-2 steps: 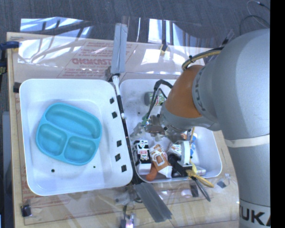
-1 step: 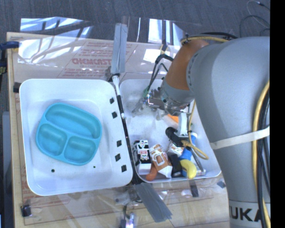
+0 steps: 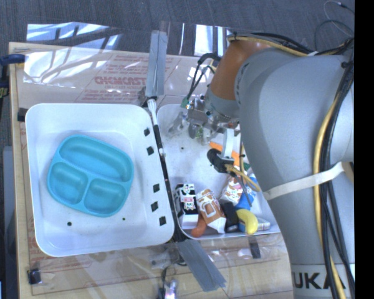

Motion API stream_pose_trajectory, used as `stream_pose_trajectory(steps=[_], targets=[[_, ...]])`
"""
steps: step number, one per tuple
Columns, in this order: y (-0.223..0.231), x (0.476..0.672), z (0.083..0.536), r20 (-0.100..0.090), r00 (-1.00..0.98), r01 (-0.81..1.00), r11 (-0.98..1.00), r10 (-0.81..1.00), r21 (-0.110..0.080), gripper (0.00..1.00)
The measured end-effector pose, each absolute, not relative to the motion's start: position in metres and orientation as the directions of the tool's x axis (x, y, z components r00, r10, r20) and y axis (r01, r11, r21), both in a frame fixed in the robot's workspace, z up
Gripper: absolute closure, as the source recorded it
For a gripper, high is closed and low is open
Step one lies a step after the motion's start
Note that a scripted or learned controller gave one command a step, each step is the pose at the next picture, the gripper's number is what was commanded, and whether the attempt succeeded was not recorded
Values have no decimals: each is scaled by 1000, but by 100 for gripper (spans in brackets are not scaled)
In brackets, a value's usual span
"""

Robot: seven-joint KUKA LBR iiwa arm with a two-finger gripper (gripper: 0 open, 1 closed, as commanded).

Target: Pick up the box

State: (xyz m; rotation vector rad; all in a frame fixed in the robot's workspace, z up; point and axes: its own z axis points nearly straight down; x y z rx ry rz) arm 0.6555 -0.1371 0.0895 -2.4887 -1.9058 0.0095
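Note:
A small black-and-white box (image 3: 187, 199) stands at the front left of the right bin (image 3: 182, 156), against its left wall. Beside it lies a brown-and-white carton (image 3: 208, 205). My gripper (image 3: 193, 123) hangs over the far end of the right bin, well behind the box and apart from it. Nothing shows in the gripper. The grey arm (image 3: 287, 123) with its orange band (image 3: 234, 61) covers the bin's right side.
A yellow banana-like toy (image 3: 247, 220), an orange item (image 3: 200, 227) and several other small things crowd the front of the right bin. The left bin (image 3: 50, 242) holds a blue divided tray (image 3: 90, 175). A hinged divider (image 3: 157, 167) separates the bins.

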Motion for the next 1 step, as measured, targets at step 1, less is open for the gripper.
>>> stream_pose_trajectory(steps=[1], targets=[[-130, 614, 90, 0, 293, 956, -293, 956, -7, 0]])
